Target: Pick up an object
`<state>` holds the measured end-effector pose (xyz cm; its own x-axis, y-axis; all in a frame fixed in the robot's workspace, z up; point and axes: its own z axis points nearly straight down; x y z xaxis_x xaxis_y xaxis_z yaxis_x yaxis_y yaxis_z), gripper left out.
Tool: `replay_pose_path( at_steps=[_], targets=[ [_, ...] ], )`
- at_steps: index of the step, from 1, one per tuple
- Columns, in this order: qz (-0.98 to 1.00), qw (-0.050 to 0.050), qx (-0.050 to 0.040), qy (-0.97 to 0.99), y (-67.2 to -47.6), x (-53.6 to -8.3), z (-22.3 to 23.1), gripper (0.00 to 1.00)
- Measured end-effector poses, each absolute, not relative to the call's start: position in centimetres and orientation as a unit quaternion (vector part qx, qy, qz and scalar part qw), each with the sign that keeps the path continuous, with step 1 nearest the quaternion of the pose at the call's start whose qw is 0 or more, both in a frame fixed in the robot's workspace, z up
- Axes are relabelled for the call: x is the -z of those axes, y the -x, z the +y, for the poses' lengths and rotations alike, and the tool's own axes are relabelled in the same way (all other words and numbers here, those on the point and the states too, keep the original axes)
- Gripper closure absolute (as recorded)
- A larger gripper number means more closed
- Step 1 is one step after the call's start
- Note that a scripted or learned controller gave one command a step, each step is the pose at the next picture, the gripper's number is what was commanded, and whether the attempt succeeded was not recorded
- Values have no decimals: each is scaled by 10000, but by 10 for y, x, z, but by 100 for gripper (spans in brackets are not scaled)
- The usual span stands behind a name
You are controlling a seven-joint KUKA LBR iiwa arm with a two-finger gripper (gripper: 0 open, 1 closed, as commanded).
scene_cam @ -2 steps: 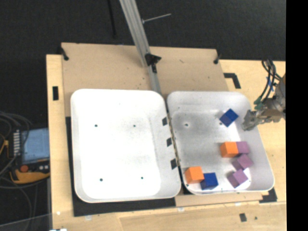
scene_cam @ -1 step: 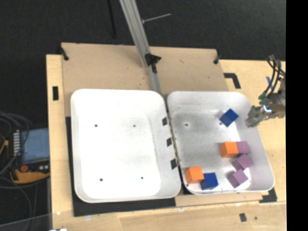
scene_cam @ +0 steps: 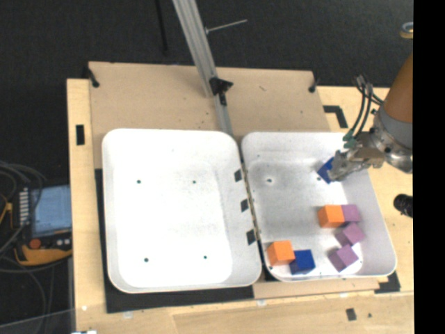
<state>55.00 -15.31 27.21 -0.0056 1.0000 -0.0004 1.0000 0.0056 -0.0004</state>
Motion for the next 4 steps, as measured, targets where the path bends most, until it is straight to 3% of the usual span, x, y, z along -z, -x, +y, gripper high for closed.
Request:
replay_pose_path(
  at_steps=[3, 4],
  targets=[
    [7092, 10, -5, -7050, -608, -258, -9, 100],
    [7093, -7, 7, -7049, -612, -240, 41, 100]
  ],
)
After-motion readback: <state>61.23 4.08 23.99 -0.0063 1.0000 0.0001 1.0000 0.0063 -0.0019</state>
